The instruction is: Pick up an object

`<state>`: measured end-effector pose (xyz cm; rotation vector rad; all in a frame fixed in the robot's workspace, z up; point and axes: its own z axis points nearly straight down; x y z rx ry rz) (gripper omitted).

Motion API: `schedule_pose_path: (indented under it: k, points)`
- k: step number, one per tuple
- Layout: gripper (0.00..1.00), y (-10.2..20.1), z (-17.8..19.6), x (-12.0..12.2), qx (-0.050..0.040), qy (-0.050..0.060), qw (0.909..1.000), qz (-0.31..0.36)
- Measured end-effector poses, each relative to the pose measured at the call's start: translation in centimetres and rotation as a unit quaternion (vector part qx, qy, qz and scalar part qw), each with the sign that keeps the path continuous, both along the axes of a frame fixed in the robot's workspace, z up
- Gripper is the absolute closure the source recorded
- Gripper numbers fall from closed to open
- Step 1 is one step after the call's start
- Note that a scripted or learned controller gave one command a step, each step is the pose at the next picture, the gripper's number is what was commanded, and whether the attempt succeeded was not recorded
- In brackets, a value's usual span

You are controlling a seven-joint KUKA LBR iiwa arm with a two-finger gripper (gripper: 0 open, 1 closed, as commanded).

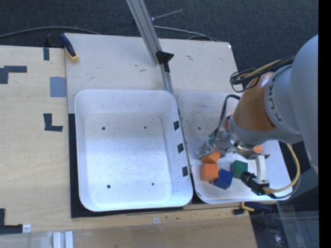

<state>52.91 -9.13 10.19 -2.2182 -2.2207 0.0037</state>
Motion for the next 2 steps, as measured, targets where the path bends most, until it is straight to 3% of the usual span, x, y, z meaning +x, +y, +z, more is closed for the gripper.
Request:
schedule_pose_path:
  k: [1,2]
  points:
    - [1.00,6.0,9.5,6.9,0.0004,-0.006,1.0000,0.004]
    - [1.00,11.4,8.9,6.2,0.0007,0.000,1.0000,0.003]
